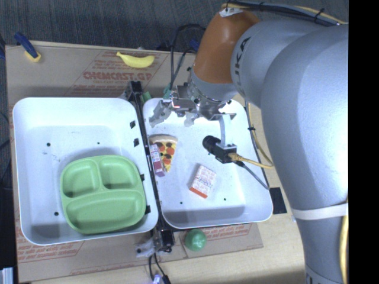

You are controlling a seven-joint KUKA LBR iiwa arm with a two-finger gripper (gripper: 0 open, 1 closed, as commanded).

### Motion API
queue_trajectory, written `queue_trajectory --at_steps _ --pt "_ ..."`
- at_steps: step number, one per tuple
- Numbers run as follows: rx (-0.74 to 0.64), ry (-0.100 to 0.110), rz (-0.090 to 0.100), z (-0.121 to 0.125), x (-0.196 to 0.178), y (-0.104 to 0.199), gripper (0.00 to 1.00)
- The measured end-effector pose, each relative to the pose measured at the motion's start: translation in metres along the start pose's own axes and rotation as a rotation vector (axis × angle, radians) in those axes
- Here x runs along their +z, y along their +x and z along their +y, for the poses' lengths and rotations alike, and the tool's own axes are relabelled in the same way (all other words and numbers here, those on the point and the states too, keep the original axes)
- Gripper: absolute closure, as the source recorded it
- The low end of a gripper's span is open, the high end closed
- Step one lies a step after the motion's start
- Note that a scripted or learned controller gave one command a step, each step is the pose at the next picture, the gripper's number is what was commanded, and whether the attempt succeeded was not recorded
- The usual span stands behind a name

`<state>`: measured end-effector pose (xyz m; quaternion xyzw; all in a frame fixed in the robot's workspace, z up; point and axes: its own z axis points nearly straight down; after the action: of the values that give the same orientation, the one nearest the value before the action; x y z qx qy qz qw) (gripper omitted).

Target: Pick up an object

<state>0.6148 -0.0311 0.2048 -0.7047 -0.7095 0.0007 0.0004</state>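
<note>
Pizza slice [166,148] points down-frame (crust toward the gripper [177,112]).

1. A robot lab test bench: a large grey industrial arm [296,99] with loose cabling reaches over it.
2. Two white bins [35,158] sit side by side on flattened printed cardboard [89,70].
3. Toy props lie about: pizza slice [166,149], yellow banana [136,58], green ball [195,239], green divided tray [103,191].
</note>
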Motion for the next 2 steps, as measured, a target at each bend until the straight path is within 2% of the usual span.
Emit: queue_trajectory --at_steps 2 --pt "0.000 0.000 0.000 0.0000 0.0000 0.0000 0.00"
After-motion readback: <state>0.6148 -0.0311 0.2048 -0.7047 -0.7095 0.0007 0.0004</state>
